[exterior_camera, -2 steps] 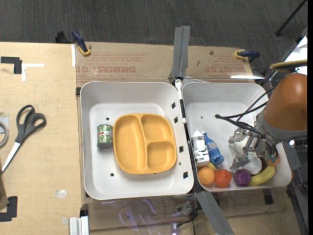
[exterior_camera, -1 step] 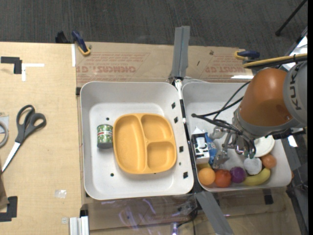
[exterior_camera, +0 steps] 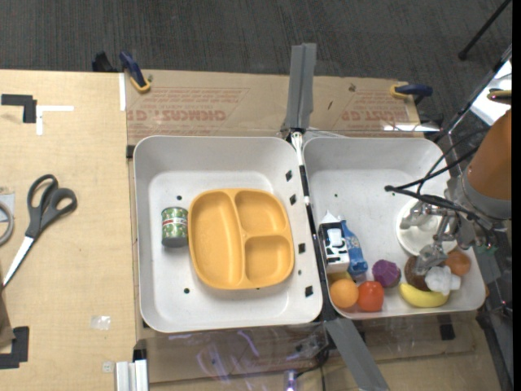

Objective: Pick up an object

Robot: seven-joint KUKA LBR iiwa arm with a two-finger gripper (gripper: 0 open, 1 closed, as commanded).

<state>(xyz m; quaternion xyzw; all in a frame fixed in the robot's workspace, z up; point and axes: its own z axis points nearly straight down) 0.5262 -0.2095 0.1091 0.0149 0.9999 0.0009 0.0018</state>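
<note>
The metal gripper (exterior_camera: 435, 247) hangs above a smooth curved banana (exterior_camera: 422, 296) and a round purple fruit (exterior_camera: 387, 273); its jaw state cannot be told.

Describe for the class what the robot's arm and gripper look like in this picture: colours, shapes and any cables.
The arm enters from the right as a rounded body with a broad orange band above a grey wrist section. Thin black cables loop from it across the right bin. The gripper below is a small cluster of silvery metal parts, too small to make out its details.
</note>
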